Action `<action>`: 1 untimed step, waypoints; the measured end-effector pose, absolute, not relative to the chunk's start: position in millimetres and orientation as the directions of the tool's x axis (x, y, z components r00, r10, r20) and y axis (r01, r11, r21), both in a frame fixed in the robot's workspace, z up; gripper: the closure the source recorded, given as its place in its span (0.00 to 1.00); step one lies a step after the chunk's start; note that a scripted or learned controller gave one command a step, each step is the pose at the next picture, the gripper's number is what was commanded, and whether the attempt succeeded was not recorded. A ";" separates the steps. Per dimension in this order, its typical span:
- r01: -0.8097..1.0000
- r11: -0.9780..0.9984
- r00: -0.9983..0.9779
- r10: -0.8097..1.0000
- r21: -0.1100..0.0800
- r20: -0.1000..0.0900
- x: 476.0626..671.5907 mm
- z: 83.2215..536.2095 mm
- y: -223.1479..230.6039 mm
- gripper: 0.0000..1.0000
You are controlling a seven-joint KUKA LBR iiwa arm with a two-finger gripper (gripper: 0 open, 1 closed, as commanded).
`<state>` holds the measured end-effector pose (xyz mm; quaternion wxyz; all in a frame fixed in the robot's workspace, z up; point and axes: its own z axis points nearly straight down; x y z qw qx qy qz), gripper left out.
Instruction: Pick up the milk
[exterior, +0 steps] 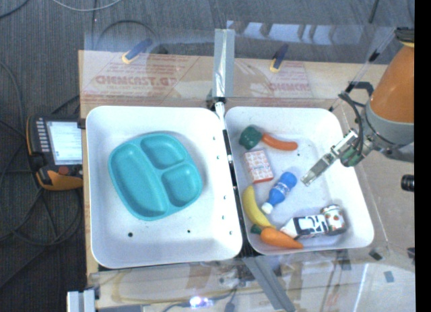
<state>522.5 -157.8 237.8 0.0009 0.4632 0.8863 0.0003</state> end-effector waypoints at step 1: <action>0.694 0.720 -0.720 0.694 0.004 -0.004 490.4 103.3 -190.0 0.00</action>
